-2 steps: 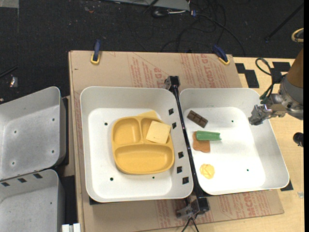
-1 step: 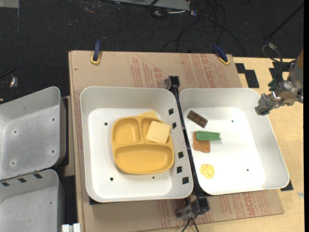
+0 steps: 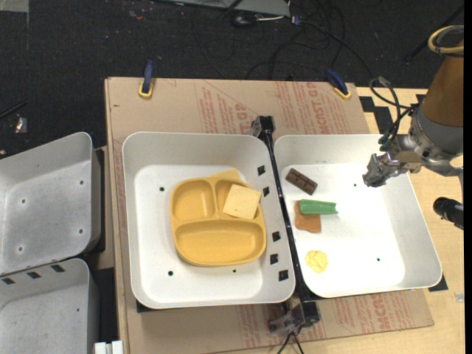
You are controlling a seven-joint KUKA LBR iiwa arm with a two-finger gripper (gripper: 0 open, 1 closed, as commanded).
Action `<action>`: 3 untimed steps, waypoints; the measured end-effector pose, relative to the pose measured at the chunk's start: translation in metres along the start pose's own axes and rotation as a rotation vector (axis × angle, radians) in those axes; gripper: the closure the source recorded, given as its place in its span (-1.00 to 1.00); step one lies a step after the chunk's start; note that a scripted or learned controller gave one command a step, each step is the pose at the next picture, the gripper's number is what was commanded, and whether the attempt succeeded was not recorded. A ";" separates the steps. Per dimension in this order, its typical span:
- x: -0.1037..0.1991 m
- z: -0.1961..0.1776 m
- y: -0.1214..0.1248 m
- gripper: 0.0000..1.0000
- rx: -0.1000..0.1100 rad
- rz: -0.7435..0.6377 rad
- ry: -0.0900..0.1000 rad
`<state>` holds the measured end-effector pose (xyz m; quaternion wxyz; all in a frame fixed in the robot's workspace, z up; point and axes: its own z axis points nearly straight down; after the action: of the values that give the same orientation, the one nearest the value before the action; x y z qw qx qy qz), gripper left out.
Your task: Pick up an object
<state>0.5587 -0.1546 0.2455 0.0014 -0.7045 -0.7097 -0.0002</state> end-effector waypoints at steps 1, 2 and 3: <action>0.050 0.013 -0.009 1.00 0.001 0.001 0.000; 0.109 0.005 -0.015 1.00 -0.001 -0.002 0.000; 0.156 0.000 -0.029 1.00 0.000 -0.001 0.000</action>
<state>0.5284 0.0016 0.2456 0.0012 -0.7042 -0.7100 -0.0001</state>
